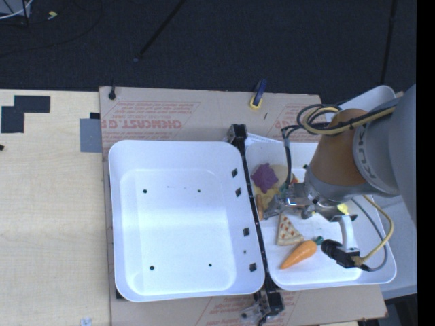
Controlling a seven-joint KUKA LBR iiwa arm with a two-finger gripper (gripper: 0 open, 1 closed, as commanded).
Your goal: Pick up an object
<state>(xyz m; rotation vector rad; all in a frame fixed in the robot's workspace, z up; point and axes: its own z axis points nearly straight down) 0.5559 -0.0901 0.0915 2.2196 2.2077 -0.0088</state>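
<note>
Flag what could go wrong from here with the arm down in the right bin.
The hand sits low among crowded toys: purple piece, pizza slice and carrot lie close together, so it may catch two or shove one aside. It is also near the divider between bins, where a finger might strike. The looping cable could snag.

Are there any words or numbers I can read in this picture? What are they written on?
Red printed letters on the cardboard sheet behind the left bin: upside down and too blurred to read for sure.
More red print on the cardboard at the front edge: too small and blurred to read.
The bins, toy carrot and pizza slice carry no words.
</note>
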